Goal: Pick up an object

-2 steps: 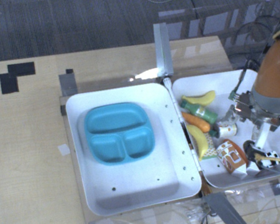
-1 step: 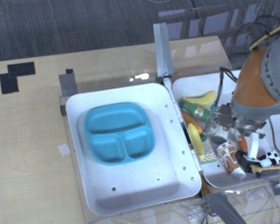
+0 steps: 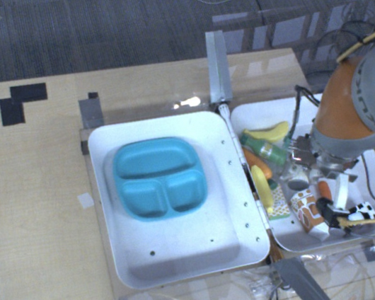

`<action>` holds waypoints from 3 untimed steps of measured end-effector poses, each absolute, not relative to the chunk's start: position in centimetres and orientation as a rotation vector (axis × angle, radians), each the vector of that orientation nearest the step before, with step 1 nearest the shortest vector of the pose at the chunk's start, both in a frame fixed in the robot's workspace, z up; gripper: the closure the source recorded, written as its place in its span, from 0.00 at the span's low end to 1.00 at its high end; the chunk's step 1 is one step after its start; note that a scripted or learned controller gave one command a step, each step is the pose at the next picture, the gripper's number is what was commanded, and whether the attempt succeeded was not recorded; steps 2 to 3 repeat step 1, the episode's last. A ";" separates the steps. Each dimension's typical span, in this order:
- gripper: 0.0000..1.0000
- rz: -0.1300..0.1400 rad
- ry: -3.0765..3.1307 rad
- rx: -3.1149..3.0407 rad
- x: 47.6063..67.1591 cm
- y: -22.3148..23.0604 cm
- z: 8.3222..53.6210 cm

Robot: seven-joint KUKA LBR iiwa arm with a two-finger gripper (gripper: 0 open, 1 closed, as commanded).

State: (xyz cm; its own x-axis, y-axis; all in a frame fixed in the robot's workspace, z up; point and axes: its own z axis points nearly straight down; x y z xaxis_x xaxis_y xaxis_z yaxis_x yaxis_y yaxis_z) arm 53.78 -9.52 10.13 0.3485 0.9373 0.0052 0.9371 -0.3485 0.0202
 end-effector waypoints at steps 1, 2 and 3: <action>1.00 0.004 1.776 2.589 52.0 -7.6 18.5; 1.00 0.004 1.776 2.589 52.0 -7.6 18.5; 1.00 0.004 1.776 2.589 52.0 -7.6 18.5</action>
